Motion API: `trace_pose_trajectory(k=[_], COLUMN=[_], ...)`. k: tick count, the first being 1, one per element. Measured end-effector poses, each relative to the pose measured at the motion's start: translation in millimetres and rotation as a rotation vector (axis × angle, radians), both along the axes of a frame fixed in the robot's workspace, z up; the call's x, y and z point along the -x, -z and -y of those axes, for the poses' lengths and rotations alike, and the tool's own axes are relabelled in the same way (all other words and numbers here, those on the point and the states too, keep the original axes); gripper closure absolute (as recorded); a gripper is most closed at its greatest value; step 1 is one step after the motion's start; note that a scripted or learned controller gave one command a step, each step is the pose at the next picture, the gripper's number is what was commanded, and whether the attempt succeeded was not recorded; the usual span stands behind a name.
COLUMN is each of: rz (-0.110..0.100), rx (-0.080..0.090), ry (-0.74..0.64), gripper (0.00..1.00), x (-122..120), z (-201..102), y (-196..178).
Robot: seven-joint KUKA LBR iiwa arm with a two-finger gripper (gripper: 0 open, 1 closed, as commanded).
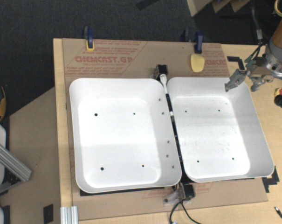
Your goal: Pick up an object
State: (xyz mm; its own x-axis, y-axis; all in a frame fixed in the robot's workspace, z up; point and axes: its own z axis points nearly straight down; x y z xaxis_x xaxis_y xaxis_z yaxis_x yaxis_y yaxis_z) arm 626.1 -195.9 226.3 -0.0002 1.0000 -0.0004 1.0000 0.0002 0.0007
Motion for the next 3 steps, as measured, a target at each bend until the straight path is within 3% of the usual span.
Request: trace_pose_trajectory(k=[1, 2, 3], rz=[0.004, 0.004, 0.003], rx=[0.001, 0.003, 0.001], ry=[0.0, 0.003, 0.001], gripper=[1.0, 1.0, 1.0], x=[-0.7, 13.2, 43.2], z=[0.1, 29.3, 28.2], y=[-11.2, -38.9, -74.1])
